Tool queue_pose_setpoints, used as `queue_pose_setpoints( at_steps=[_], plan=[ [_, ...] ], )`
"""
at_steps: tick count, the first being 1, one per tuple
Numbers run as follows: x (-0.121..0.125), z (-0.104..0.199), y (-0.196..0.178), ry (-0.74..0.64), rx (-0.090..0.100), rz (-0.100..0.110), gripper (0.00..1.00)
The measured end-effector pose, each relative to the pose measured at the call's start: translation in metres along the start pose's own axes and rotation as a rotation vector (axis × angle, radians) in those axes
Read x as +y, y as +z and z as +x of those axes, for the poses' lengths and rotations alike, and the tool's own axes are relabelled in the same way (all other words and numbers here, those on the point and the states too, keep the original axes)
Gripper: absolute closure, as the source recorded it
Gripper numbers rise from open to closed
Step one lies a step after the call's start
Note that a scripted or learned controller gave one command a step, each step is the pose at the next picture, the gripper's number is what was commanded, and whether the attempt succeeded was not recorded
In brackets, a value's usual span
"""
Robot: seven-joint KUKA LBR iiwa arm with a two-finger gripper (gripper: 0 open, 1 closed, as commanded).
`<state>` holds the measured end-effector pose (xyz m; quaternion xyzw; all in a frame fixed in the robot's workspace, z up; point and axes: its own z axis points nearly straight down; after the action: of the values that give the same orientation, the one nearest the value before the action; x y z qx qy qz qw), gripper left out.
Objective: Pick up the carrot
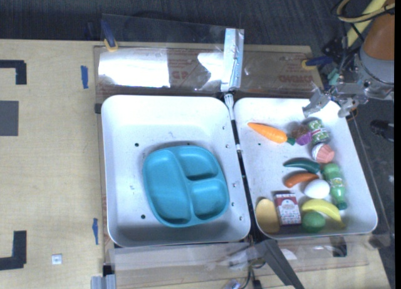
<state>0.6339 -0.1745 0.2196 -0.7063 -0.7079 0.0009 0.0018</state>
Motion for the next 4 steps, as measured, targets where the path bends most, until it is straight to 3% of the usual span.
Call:
queue_pose_setpoints(
  at_steps=[1,4],
  plan=[
    [0.026,0.070,0.122,0.012,-0.001,-0.005,0.00],
    [0.009,0.082,0.134,0.055,-0.002,-0.006,0.00]
  ],
)
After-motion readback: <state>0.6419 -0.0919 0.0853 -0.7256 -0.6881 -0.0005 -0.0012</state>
